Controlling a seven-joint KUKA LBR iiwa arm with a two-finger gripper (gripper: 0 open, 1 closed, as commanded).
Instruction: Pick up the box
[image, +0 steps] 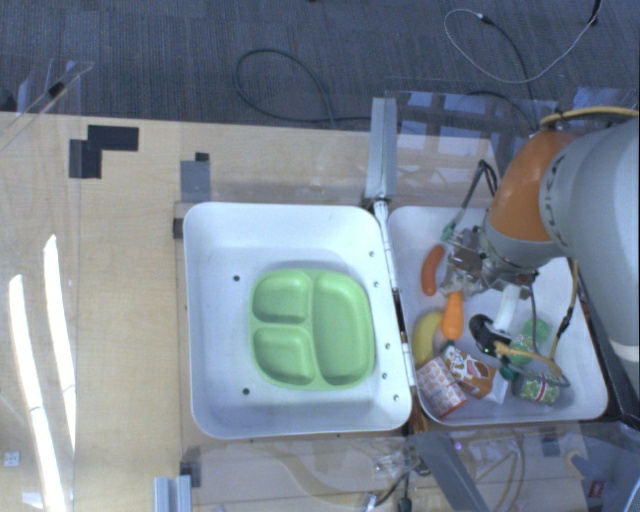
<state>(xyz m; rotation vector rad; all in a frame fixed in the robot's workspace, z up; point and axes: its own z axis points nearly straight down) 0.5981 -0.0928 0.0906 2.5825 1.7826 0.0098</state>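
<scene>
Gripper (478, 272) low in right bin (590, 395), above carrot (453, 316); finger state cannot be told. Box (452, 376) lies near bin's front edge, apart from it. Green tray (310, 327) in left bin (215, 330).

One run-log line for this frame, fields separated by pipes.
arm: over right white bin | gripper: above orange carrot-shaped toy | small printed cardboard box: bin's near-left corner, not held | green divided tray: left bin

Tray (310, 327) in left bin (215, 300)
</scene>
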